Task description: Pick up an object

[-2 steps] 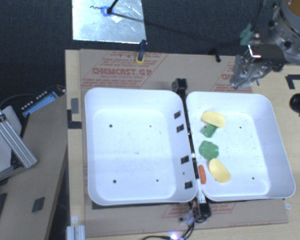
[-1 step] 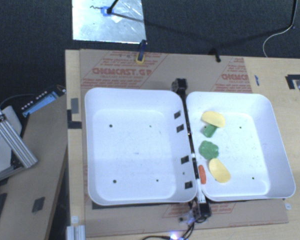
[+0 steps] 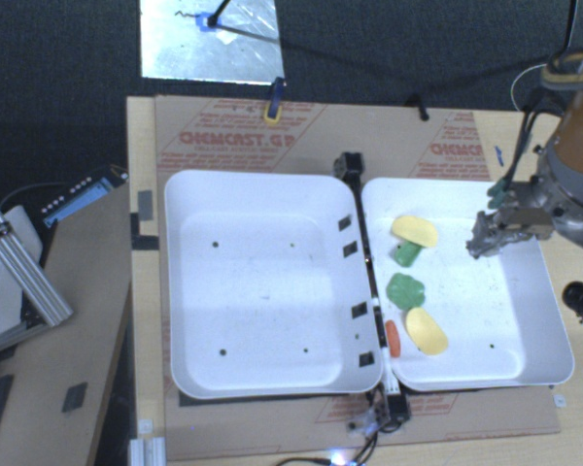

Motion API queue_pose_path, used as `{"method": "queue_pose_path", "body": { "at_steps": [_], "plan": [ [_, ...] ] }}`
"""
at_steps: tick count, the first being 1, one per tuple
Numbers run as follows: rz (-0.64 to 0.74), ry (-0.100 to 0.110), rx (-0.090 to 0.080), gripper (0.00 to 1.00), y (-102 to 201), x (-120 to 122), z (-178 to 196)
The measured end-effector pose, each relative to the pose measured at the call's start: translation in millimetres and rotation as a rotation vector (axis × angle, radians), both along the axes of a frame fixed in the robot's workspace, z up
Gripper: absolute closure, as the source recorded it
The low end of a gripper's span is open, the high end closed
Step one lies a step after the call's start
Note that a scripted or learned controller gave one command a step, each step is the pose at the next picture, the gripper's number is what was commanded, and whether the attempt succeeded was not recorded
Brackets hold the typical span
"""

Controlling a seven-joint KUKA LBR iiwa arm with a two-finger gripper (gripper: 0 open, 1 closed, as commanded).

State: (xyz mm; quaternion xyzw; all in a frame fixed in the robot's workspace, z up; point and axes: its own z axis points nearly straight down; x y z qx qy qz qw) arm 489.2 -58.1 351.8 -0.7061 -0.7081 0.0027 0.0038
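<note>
The right bin holds several small objects along its left side: a yellow piece, a small green piece just below it, a larger green piece, another yellow piece and a small orange-red piece by the divider. My gripper hangs over the right bin's upper right part, to the right of the top yellow piece and apart from it. Nothing shows between its fingers.
The left bin lies beside the right one, joined by black clips along the divider. Both rest on a cardboard sheet. A shiny metal plate lies at the back, and cables run across the dark floor.
</note>
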Motion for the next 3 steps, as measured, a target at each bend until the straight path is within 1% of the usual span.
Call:
{"method": "queue_pose_path", "body": {
  "at_steps": [1,2,3],
  "plan": [
    [0.003,-0.026,-0.002,1.00,11,-2,148],
    [0.001,-0.017,-0.002,1.00,16,-3,186],
    [-0.015,-0.013,-0.008,1.00,-157,-1,183]
  ]
}}
